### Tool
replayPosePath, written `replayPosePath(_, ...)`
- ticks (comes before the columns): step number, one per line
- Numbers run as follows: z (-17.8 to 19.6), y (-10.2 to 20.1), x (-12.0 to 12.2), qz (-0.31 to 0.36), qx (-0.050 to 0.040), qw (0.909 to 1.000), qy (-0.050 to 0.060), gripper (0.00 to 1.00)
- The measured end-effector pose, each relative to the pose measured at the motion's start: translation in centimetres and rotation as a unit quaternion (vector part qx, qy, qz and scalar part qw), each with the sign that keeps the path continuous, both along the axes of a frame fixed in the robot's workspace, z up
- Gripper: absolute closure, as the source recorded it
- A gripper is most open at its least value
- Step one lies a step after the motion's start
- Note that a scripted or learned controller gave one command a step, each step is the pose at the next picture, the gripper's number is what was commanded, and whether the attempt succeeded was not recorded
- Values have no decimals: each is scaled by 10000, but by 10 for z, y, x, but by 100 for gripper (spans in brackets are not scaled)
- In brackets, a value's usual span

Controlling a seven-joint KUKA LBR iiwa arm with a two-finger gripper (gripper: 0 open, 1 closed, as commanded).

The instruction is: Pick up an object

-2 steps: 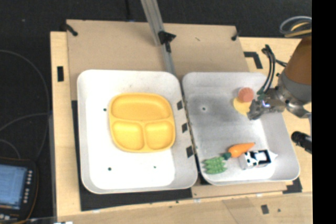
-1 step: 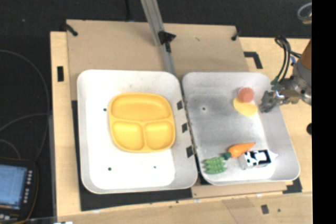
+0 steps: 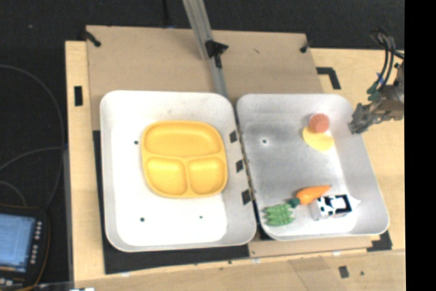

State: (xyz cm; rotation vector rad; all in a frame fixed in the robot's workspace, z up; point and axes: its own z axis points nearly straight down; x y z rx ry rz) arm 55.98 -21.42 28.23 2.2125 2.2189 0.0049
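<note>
The right bin (image 3: 286,160) holds a reddish-pink ball (image 3: 319,123) resting on a yellow piece (image 3: 319,140) near its far right. At its near edge lie an orange carrot (image 3: 312,194) with a green leafy top (image 3: 278,215), and a black-and-white toy (image 3: 333,206) beside it. The gripper (image 3: 361,120) hangs at the right bin's right rim, right of the ball and apart from it, with nothing seen in it.
The left bin (image 3: 122,215) holds a yellow three-compartment plate (image 3: 184,158). A grey metal pole (image 3: 197,17) slants from the top down to the gap between the bins. Cables hang by the arm (image 3: 388,71) at the right.
</note>
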Motion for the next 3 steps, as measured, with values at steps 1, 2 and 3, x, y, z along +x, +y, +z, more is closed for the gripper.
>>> replayPosePath(1, -4, 49, -5, 15, 14, 10000, 27, 100)
replayPosePath(2, -19, 99, 7, 18, 19, 10000, 34, 100)
replayPosePath(3, -33, 152, 15, 16, 22, 10000, 43, 100)
